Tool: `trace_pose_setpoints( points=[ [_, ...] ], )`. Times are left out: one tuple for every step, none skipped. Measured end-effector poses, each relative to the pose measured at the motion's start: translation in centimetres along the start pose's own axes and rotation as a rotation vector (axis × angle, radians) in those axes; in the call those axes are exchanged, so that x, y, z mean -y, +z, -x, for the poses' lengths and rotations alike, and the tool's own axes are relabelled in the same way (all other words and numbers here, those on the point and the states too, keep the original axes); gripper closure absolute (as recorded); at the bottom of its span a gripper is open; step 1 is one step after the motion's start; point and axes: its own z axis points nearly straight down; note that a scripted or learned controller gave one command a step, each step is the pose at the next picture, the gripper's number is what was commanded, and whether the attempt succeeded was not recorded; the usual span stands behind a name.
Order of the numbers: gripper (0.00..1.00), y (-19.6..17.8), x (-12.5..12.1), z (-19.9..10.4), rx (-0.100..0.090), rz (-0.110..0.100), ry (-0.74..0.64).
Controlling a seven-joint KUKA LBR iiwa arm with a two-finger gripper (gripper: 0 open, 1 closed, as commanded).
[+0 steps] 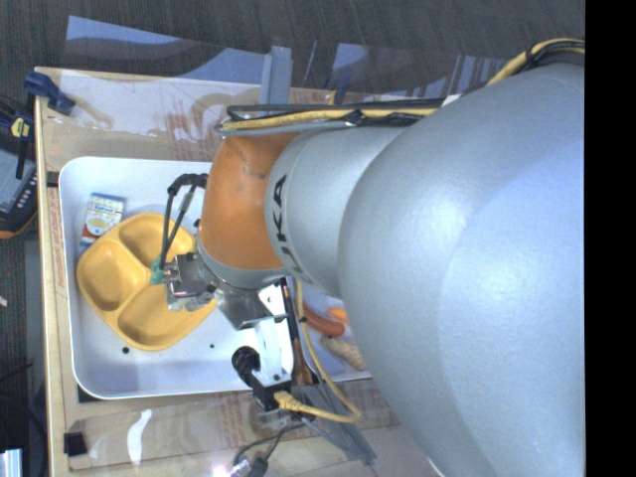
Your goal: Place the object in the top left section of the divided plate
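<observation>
The hand (184, 281) hangs over the smooth yellow divided plate (124, 276); its opening cannot be told. A small printed packet (102, 215) lies beyond it, beside the white bin's rim (70, 266).

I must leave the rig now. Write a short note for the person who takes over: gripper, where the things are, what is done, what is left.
Gripper: under the arm's wrist, over the right edge of the yellow divided plate; whether it is open or shut cannot be seen.
Things: the plate lies in the left bin. A small packet lies in the bin just beyond the plate. An orange item peeks out beside the arm.
Done: the visible plate sections hold nothing.
Left: place the object in the top left section.
</observation>
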Motion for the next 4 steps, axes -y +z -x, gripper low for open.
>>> trace_pose_setpoints(
  points=[
    [1.00,9.7,-0.3,-3.9,-0.002,0.003,0.381],
    [1.00,4.9,0.3,3.2,-0.001,-0.004,0.488],
    [1.00,-7.4,-2.9,7.0,-0.002,-0.003,0.541],
    [1.00,-0.7,-5.6,-4.2,0.003,-0.008,0.647]
  ],
)
